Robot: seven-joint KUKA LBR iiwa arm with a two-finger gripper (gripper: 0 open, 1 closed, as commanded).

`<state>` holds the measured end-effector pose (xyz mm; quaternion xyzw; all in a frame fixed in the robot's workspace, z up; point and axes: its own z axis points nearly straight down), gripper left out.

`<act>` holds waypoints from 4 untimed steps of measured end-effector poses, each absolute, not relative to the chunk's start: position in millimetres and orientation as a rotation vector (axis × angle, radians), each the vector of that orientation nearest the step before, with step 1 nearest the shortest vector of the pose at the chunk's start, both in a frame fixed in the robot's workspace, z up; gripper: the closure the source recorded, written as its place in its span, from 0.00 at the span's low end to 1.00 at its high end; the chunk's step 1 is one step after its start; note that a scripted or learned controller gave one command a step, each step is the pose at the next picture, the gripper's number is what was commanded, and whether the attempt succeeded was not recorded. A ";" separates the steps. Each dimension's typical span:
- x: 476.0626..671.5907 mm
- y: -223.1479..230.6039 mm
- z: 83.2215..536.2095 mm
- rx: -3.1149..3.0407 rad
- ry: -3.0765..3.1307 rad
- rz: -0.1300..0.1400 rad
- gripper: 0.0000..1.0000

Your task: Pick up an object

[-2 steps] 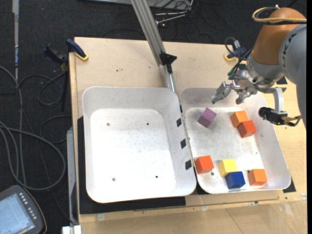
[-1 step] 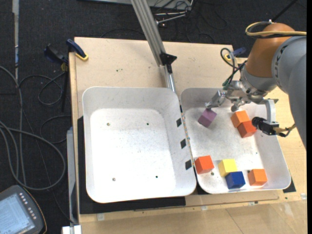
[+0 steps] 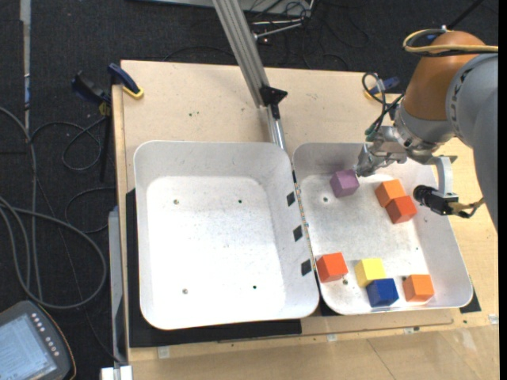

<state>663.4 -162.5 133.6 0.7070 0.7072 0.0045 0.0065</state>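
While dark carpet (image 3: 55,212) surrounds it, bench (image 3: 198,101) bears bins (image 3: 150,212).

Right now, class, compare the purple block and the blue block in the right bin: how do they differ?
The purple block is pale purple; the blue block is deep blue. The purple block lies near the bin's far end, right beside the gripper; the blue block sits at the near edge, touching the yellow block. Both are small cubes in the right bin.

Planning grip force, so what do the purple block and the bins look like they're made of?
Purple block: probably painted wood or foam, judging by its matte, flat colour; hard to tell which. Right bin and left bin: likely moulded white plastic, smooth, with rounded corners.
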 end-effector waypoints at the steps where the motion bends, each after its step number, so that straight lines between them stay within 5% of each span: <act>1: 672.1 -154.3 187.5 2.212 2.220 0.007 1.00; 3: 666.6 -154.9 290.3 2.213 2.218 0.007 1.00; 4: 643.0 -108.6 293.8 2.216 2.229 0.001 1.00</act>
